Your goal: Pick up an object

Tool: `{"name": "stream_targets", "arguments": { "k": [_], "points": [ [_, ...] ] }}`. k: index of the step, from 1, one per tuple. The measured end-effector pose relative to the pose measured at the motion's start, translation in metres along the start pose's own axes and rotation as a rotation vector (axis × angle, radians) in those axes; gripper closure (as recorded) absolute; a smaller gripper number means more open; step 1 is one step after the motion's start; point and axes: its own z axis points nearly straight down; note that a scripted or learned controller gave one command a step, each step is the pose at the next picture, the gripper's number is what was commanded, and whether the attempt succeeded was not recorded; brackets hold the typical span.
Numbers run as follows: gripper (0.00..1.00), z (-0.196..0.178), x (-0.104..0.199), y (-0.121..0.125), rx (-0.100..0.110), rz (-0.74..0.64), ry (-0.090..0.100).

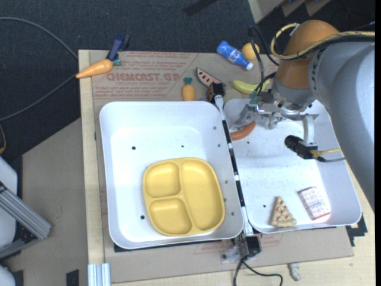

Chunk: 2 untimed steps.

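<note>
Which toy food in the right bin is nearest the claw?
The hot dog, lying at the bin's far left corner just below the claw. The pizza slice and wrapped bar lie near the front edge.

The yellow divided plate is taking up the lower middle of the left bin, leaving open white floor along that bin's upper part and left side. In the right bin, the arm is crowding the upper portion, with an orange sausage-like piece lying at the upper left corner. The pizza slice and a small packet are occupying the lower right, well apart from the arm, leaving bare floor across the middle.
</note>
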Motion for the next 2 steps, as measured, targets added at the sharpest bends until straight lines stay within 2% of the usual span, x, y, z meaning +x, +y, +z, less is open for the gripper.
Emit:
{"name": "stream_targets", "arguments": {
  "k": [1, 2],
  "points": [
    [1.0, -0.011, 0.0, 0.001, -0.002, -0.001, -0.001],
    [1.0, -0.101, 0.039, -0.063, 0.002, 0.0, 0.001]
  ]
}}
